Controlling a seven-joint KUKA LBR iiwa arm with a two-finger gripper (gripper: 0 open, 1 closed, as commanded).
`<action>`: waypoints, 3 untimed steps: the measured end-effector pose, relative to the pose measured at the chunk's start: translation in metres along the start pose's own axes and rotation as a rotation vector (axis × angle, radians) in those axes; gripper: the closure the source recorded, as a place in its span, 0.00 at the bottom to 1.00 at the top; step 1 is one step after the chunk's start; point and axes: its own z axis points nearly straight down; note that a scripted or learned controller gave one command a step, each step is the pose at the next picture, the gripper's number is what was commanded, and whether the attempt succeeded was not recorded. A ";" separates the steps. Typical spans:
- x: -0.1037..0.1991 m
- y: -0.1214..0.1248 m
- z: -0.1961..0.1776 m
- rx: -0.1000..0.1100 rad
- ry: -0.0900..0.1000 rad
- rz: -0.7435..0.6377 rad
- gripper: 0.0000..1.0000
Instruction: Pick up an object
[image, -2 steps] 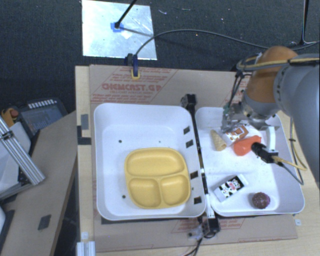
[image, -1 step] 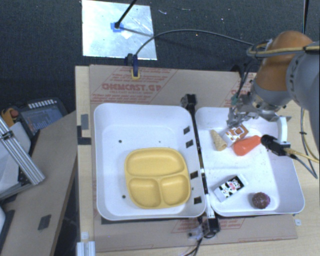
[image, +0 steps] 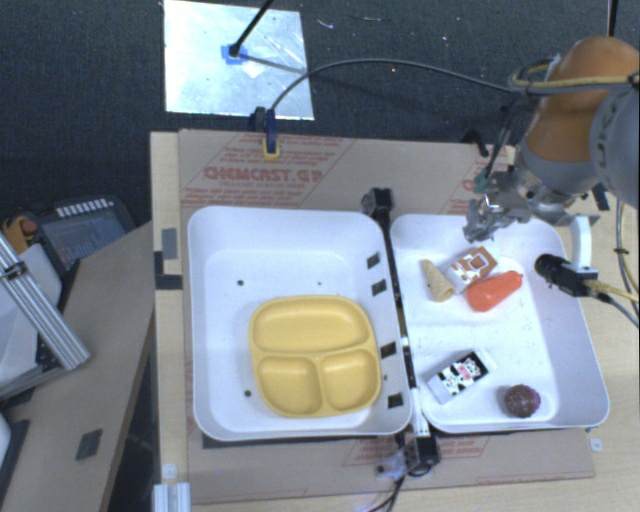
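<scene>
Claw over the right bin's far edge

Claw (image: 487, 222) hangs at the far rim of the right bin (image: 575, 330), just above a small orange-and-white packet (image: 472, 267). Whether it is wide or narrow cannot be told; nothing shows between it. Arm (image: 580, 110) reaches in from the right, orange band uppermost.

Right bin contents: packet near the far side, a tan cone-shaped piece (image: 435, 281) touching its left, an orange carrot-like piece (image: 493, 290) just right of it. Nearer the front, well apart from those, a black-and-white box (image: 459, 375) and a dark red ball (image: 521, 401).

Left bin (image: 215, 300) holds a yellow divided tray (image: 313, 354), lying flat. Both bins sit on cardboard on the table (image: 110, 330).
</scene>
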 end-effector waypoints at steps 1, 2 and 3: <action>0.062 -0.011 -0.001 0.005 0.003 -0.006 1.00; 0.110 -0.017 -0.003 0.006 0.003 -0.006 1.00; 0.159 -0.038 0.006 0.008 0.003 -0.006 1.00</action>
